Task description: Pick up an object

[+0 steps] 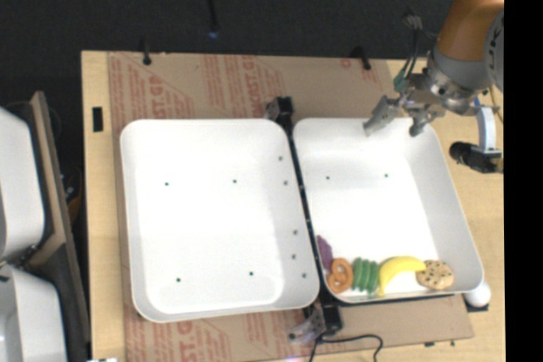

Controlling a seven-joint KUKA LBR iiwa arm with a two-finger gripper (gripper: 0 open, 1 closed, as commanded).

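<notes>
Objects are lying in a row along the near edge of the right bin [441, 174]: a purple piece [324, 249], a brown pretzel [339, 274], a green ridged piece [366, 275], a yellow banana [399, 269] and a speckled cookie [435, 274], each touching or just beside the next. Well apart from them, the gripper [397, 119] is hovering over the bin's far edge, its two fingers spread wide and gripping nothing. The left bin [136, 182] is sitting beside it on a cardboard sheet [187, 85] covering the bench.
</notes>
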